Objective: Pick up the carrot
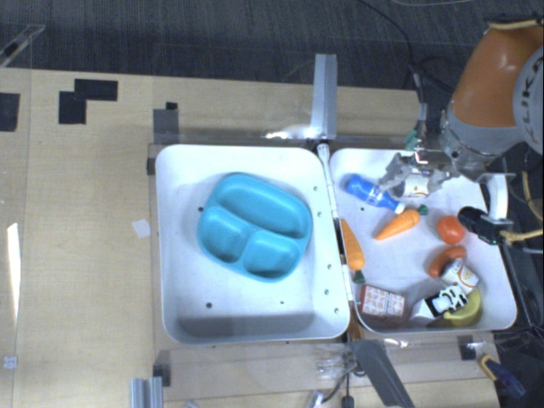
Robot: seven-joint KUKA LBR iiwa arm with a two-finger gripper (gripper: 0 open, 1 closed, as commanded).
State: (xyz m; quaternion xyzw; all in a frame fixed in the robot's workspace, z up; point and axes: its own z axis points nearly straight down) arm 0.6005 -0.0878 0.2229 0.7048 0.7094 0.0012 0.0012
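Beneath the fixed camera you see a pale wooden bench bearing two shallow white bins. Your left bin holds a blue divided plastic tray. Your right bin holds the small orange carrot, lying loose just below the two-finger gripper. I cannot tell how the gripper is set; nothing looks grasped. Judging so, the pick remains undone.

A pale wooden desk carries two shallow white bins, touching side by side: the left bin and the right bin. Black patches mark its far left.
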